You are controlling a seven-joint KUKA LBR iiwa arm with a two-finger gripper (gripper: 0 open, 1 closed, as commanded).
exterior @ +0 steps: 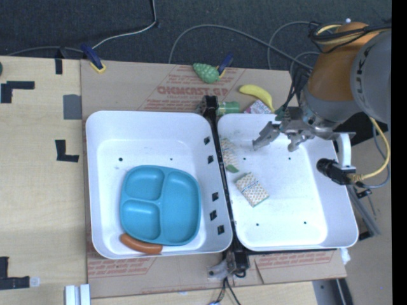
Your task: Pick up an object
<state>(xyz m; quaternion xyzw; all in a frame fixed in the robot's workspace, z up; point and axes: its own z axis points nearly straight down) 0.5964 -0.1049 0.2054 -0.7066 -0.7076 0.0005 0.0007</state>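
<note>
My gripper point(278, 142) hangs over the back half of the right bin point(331, 230), its two fingers spread apart with nothing between them. A small patterned packet point(252, 189) lies on the bin floor in front of and to the left of the gripper. Another small patterned item point(228, 156) rests against the bin's left wall. In the left bin point(105, 132) sits a blue divided plate point(159, 204), with an orange sausage-shaped object point(140, 244) at its front edge.
Outside the bins at the back lie a yellow banana point(257, 94), a green object point(206, 72) and a small packet point(259, 108) on the cardboard. Black clips line the divider between the bins. Cables run behind the bench.
</note>
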